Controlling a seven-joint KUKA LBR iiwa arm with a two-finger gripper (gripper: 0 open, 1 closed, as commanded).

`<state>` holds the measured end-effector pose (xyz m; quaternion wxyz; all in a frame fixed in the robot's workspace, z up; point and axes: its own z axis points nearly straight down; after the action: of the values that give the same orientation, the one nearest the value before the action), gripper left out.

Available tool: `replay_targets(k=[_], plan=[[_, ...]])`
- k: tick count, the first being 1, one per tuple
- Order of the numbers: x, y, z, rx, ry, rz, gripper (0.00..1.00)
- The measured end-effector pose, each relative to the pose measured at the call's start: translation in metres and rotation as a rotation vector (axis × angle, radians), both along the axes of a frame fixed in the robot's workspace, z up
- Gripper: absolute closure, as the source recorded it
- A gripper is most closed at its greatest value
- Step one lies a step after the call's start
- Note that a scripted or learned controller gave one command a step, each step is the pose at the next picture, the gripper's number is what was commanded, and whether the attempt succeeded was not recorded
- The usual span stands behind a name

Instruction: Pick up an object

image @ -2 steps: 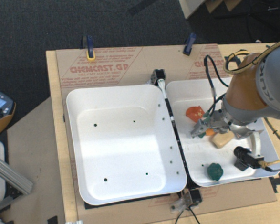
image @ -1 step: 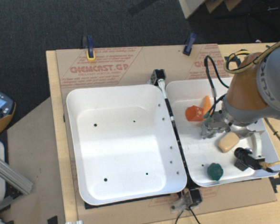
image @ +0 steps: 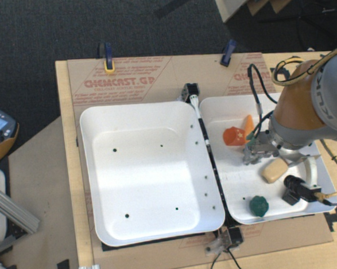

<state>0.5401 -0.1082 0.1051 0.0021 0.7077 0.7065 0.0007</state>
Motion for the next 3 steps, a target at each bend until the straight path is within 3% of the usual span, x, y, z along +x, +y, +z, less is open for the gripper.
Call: replay_targets(k=[1, 2, 3], plan=[[0.000, 0.000, 0.010, 0.000, -0.001, -0.001, 1.00], [0.038, 0.065, 0.117, 0.002, -0.010, 0.010, 1.00], [0.031, 0.135, 0.252, 0.006, -0.014, 0.012, 1.00]])
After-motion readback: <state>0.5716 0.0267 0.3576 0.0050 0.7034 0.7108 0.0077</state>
